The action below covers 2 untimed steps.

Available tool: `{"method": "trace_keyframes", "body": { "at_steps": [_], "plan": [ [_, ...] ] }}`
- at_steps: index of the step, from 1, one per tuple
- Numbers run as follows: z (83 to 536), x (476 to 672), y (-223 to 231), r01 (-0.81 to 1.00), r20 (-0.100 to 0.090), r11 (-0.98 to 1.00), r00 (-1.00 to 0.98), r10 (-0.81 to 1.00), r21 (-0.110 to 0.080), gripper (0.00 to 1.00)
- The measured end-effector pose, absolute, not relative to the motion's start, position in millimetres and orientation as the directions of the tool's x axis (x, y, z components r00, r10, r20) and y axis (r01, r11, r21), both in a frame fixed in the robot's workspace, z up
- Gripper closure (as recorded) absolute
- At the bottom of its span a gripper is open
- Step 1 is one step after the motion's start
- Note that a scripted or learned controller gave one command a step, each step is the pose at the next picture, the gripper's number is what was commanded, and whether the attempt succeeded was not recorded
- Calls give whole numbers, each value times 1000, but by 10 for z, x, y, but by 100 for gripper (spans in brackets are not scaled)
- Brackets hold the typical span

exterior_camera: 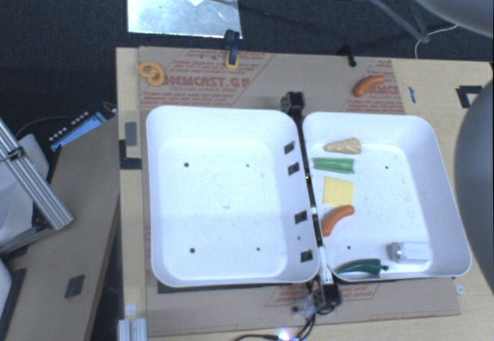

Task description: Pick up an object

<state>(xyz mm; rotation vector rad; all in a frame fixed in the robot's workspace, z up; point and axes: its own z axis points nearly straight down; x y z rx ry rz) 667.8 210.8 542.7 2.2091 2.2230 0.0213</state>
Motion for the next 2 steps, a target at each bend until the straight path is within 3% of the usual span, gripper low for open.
{"method": "trace_keyframes", "body": {
  "at_steps": [1,2],
  "plan": [
    [3624,6668,2350,1000,-4,6,-6,1000,-16,100],
    [5214,6195,2347,1000,8,8,-8,1000,18,100]
  ]
}}
